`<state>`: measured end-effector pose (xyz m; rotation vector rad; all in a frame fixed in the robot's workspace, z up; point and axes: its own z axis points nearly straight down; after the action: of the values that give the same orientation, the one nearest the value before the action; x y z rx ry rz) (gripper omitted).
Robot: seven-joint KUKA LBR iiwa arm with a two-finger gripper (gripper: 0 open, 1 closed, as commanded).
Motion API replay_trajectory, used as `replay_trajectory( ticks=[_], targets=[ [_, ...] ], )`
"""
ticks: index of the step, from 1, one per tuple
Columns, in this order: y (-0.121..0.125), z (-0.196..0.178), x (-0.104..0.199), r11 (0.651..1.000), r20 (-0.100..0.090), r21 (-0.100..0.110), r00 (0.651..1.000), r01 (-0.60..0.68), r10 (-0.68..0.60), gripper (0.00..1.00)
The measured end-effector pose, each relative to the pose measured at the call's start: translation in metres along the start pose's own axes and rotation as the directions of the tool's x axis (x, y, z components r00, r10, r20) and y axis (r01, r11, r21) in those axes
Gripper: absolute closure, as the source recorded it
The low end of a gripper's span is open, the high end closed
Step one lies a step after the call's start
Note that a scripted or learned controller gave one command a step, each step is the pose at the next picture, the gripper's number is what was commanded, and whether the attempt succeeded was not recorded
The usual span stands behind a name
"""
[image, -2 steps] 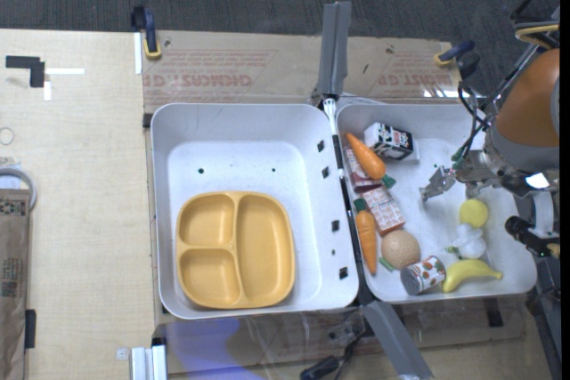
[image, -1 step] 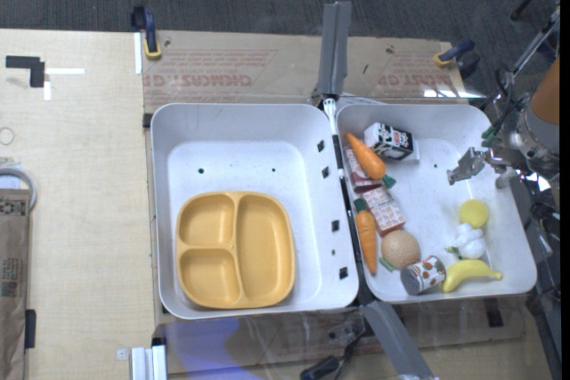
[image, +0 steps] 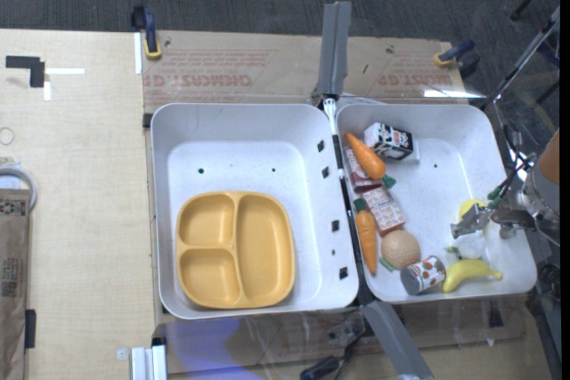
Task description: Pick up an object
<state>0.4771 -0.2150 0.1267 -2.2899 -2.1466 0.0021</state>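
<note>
The end effector (image: 474,222) hangs low over the right side of the right bin (image: 485,125), reaching in from the edge; its metal tips are small and blurred here, so I cannot tell how it is set or whether it has hold of anything. A small yellow piece (image: 468,209) sits right against it, touching or just beside, and which of the two I cannot say. The banana (image: 469,273) lies just below the end effector, with a small can (image: 424,274) and a round brown ball (image: 400,248) beyond it to the left. Farther left, along the bin's dividing wall, are two carrots (image: 366,156) (image: 366,238), a red packet (image: 386,211) and a black-and-white carton (image: 390,141) up top. The left bin (image: 169,147), well apart, carries a yellow divided plate (image: 237,248). The likely trouble is the bin's right wall: working this close to it, the tool could scrape the rim, or nudge the small yellow piece away instead of catching it, and come up with nothing.
</note>
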Motion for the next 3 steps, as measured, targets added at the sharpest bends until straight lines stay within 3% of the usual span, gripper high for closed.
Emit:
replay_trajectory(
  ticks=[1, 2, 3],
  targets=[
    [0.005, -0.086, 0.012, 0.993, 0.002, -0.003, 0.993, 0.121, -0.121, 0.00],
    [0.043, -0.041, -0.004, 0.983, 0.001, -0.001, 0.983, 0.185, -0.185, 0.00],
    [0.064, 0.035, 0.005, 0.984, -0.009, -0.004, 0.984, 0.179, -0.179, 0.00]
  ],
)
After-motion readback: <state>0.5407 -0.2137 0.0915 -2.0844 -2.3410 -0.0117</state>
